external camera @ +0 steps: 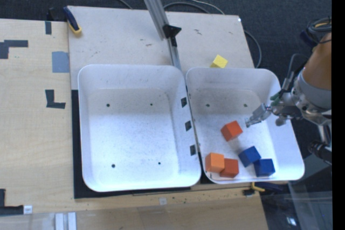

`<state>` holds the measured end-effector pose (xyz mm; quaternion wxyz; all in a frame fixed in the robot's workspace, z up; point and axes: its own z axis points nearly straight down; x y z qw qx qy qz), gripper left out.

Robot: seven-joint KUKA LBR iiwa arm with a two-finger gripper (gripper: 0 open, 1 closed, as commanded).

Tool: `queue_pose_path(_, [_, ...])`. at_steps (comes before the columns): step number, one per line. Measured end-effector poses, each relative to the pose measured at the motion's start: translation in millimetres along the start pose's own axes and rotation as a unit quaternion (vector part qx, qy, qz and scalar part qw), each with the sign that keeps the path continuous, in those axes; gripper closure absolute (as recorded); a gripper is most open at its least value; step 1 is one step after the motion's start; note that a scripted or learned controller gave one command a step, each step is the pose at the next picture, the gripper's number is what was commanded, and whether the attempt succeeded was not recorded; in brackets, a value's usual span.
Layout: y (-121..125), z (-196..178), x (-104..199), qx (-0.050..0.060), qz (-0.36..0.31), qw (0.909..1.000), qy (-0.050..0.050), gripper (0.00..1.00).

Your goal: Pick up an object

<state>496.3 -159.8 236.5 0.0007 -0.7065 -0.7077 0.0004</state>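
In the right bin [215, 81] lie several cubes. An orange-red cube [232, 130] sits near the bin's middle. An orange cube [215, 161] and a red-orange cube [229, 168] touch each other at the front left. Two blue cubes [249, 155] [264, 167] lie at the front right. My gripper [257, 117] reaches in from the right over the bin's right side. Its tip is just up and to the right of the orange-red cube, and I see nothing held in it.
A yellow cube [219, 61] lies on the bench behind the right bin. The left bin [86, 116] stands beside it. A slanted metal rail [153, 0] runs from the top down to the seam between the bins. Cables lie on the dark floor.
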Motion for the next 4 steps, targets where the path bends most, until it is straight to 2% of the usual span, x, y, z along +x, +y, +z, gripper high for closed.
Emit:
queue_pose_path(1, [45,101,47,0.003,-0.002,1.0000,0.001,0.00])
queue_pose_path(2, [40,143,54,-0.003,0.001,1.0000,-0.003,0.00])
queue_pose_path(3, [39,134,55,-0.001,0.000,1.0000,-0.001,1.00])
queue_pose_path(4, [-4,41,105,-0.002,-0.002,1.0000,0.001,1.00])
